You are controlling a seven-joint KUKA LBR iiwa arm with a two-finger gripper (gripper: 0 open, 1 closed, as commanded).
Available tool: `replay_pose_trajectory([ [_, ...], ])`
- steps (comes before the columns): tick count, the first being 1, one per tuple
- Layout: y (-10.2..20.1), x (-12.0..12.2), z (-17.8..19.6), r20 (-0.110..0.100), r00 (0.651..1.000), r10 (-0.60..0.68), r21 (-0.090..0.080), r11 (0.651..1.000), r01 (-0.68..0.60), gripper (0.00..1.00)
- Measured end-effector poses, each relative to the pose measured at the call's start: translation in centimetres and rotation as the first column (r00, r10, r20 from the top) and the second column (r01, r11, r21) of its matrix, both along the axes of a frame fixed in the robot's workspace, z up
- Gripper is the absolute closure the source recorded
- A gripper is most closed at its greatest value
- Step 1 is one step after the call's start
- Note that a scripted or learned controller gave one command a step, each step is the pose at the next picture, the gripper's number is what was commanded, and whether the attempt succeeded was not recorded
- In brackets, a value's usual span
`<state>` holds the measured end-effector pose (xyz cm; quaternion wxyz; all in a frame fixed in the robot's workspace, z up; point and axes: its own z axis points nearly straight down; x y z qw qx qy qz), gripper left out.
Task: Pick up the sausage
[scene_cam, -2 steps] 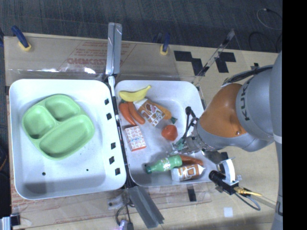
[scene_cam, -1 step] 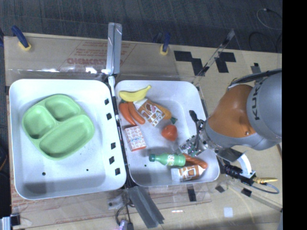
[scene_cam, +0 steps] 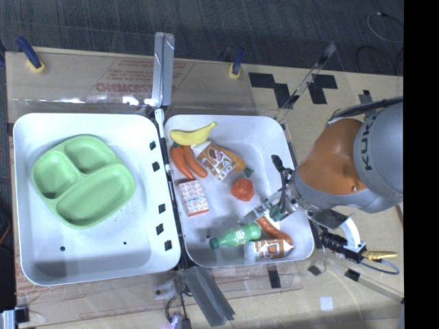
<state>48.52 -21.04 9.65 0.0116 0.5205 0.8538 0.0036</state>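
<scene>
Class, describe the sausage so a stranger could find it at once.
Look in the right-hand white bin, at its upper left. Just below the yellow banana lie two orange-red sausages side by side, left of a patterned snack packet. They are the long, smooth, reddish pieces.

The gripper [scene_cam: 264,213] is hanging low in the right bin [scene_cam: 264,130], just above an orange sausage [scene_cam: 274,229] that's lying beside a green bottle [scene_cam: 235,237]. A green divided plate [scene_cam: 84,180] is sitting in the left bin [scene_cam: 34,266].
</scene>
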Motion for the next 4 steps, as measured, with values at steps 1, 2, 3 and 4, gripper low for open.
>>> replay_pose_trajectory([
  [1, 0.1, -0.2, 0.7, -0.009, 1.0, 0.005, 0.003, 1.0, -0.005, 1.0],
  [2, 9.7, 2.0, 10.5, -0.025, 0.975, -0.221, 0.006, 0.975, 0.222, 1.0],
  [3, 19.9, -0.7, 20.2, -0.024, 1.0, 0.012, 0.006, 1.0, -0.012, 1.0],
  [4, 15.4, -0.8, 22.0, -0.023, 0.956, 0.292, 0.005, 0.956, -0.292, 1.0],
])
